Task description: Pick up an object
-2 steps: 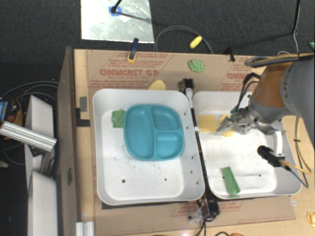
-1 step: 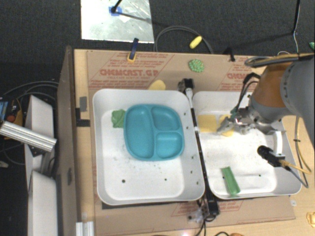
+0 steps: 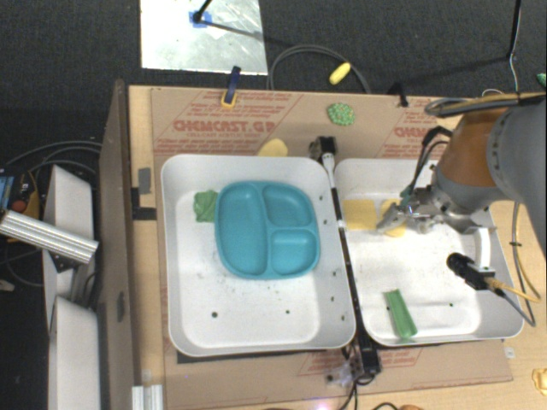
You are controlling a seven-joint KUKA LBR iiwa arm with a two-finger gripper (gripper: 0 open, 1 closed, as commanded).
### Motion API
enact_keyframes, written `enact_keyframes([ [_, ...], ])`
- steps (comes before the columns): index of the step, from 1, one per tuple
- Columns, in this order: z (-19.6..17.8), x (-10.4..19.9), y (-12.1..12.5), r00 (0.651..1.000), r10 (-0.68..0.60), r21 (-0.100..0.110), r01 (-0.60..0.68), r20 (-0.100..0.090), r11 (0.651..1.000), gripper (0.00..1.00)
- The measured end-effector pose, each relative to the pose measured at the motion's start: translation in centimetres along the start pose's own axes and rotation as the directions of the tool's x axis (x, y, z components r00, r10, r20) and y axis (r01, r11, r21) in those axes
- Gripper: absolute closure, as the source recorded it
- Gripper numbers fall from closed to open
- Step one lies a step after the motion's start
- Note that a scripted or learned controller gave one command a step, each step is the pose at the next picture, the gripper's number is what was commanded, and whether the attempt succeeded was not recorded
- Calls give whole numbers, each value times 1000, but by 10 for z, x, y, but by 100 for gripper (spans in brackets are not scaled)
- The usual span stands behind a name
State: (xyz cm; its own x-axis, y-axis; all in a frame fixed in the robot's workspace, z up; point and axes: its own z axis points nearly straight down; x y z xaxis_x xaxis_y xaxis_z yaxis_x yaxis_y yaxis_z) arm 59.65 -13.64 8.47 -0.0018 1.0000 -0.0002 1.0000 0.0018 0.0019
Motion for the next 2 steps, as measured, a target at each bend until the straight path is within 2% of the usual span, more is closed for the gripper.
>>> enact_keyframes([
  [1,0,0,0,1000,0,0,0,0,1000,0],
  [2,0,-14,-4,1000,1,0,-1,1,1000,0],
])
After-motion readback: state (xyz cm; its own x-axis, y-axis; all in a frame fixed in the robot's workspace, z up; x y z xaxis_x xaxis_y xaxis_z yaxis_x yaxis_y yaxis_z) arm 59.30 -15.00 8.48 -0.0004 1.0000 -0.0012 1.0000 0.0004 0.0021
